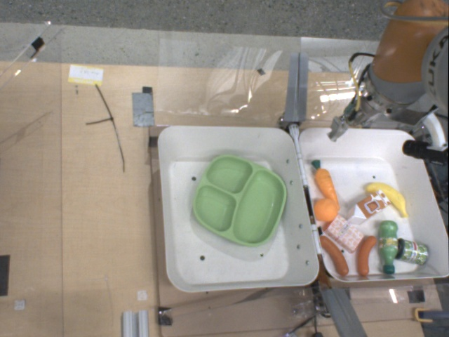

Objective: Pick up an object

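Nearest the camera, two sausages (335, 255) lie at the front wall of the right bin (393, 278), with a green bottle (387, 244) and a tipped green can (412, 252) just beside them. Behind these sit a pink-and-white packet (345, 232), a small brown-and-white carton (372, 205), an orange (325, 210), a carrot (324, 184) and a banana (389, 196). Print on the carton and the can is too small to read.

The arm (410, 44) enters at the upper right, its orange band uppermost. The gripper (345, 123) hangs over the right bin's far left corner, apart from every object. Whether it is spread or pressed together cannot be told; nothing is seen in it.

The left bin (168, 209) holds a green divided plate (240, 200). A yellow label (85, 74) on the bench carries illegible writing.
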Motion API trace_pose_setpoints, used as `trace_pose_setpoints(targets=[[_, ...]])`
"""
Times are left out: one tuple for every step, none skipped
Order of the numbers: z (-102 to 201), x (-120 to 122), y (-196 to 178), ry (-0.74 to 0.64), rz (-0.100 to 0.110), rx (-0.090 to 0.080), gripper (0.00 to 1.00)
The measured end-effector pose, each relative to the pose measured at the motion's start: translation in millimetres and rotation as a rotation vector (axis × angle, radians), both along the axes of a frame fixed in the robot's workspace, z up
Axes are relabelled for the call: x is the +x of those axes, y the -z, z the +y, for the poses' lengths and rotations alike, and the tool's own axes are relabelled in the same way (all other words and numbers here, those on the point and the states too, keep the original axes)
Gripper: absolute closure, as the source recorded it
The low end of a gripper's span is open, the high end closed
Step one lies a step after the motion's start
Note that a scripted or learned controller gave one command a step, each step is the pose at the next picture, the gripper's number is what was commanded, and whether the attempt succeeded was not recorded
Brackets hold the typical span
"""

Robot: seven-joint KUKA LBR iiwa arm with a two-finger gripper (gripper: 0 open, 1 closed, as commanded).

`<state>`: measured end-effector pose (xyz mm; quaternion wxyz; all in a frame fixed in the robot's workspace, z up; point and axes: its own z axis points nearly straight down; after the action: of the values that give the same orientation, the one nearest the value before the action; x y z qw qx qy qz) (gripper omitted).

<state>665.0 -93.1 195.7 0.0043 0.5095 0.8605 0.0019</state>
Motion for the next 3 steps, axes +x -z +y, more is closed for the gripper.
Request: trace_pose_setpoints(targets=[[-0.3, 0.0, -0.1, 0.0, 0.0, 0.0, 0.0], [-22.3, -13.9, 93.1, -0.047, 0.003, 0.0, 0.0], [-29.4, -42.0, 102.9, -0.061, 0.002, 0.0, 0.0]])
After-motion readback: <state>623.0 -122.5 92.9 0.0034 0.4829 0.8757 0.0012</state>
